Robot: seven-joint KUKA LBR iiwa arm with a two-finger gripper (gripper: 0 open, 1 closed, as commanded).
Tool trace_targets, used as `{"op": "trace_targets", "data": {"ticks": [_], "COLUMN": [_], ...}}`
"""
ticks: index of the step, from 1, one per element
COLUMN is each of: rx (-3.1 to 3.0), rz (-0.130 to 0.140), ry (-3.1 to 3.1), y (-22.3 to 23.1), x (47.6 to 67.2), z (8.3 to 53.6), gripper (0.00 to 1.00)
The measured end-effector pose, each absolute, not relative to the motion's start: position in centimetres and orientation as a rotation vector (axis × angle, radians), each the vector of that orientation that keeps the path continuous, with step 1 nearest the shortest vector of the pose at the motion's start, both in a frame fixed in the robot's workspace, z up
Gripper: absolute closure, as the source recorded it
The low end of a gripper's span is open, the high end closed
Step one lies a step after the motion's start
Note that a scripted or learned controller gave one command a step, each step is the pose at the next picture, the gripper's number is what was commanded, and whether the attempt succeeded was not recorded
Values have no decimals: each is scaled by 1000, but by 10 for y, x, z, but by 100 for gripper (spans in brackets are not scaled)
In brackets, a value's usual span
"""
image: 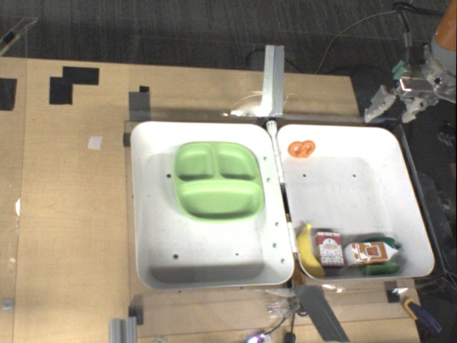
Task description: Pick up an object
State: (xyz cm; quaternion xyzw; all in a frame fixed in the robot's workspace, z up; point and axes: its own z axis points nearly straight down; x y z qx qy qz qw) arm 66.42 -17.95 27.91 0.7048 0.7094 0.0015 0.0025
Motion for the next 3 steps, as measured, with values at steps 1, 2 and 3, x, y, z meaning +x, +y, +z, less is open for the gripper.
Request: {"op": "trace_targets", "data": {"ticks": [1, 2, 3], "rx": [1584, 1184, 1616], "rz": [4, 3, 3], "ry": [2701, 2897, 2688], "y": [-205, -195, -205], "x": [670, 671, 612], "z": [316, 360, 217], "gripper": [0, 0, 0]}}
